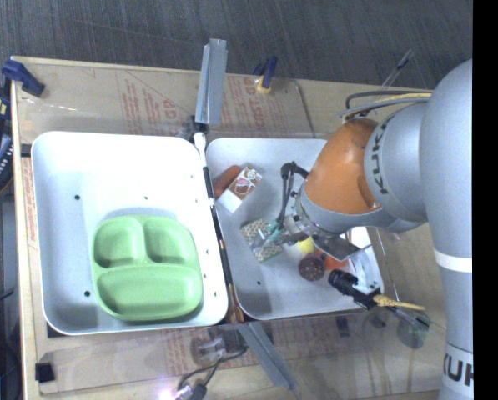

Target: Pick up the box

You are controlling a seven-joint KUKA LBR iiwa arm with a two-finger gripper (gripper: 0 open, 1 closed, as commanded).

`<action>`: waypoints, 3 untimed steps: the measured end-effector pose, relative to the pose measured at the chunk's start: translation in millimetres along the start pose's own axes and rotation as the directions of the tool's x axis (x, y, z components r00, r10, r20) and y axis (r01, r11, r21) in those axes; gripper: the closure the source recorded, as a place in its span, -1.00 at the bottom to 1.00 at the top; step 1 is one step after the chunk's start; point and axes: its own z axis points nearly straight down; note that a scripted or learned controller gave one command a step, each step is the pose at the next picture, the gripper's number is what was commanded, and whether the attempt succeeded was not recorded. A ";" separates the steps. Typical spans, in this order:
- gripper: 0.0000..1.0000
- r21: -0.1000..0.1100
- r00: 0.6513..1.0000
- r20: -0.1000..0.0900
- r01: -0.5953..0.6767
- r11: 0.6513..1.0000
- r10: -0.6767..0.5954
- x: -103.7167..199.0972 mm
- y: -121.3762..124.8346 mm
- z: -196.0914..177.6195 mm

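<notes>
A small brown-and-white box (248,182) lies near the far left corner of the right bin (257,302). Beside it on the left is an orange-brown oblong thing (226,180). My gripper (279,228) is low in the middle of the right bin, to the right of and nearer than the box, apart from it. It hangs right over a speckled grey-green packet (261,242). The orange wrist covers the parts above the gripper.
A dark red round thing (312,267) and a yellow piece (305,244) lie just right of the packet. The left bin (65,165) holds a green divided tray (147,267). A low wall (215,232) separates the two bins.
</notes>
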 end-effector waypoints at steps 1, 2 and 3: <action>-1.00 0.000 1.000 0.000 0.000 1.000 0.000 0.1 0.0 0.0; 1.00 0.001 1.000 0.002 0.007 1.000 -0.007 -0.1 0.7 -9.8; -1.00 0.001 1.000 0.002 0.008 1.000 -0.008 0.0 0.8 -9.9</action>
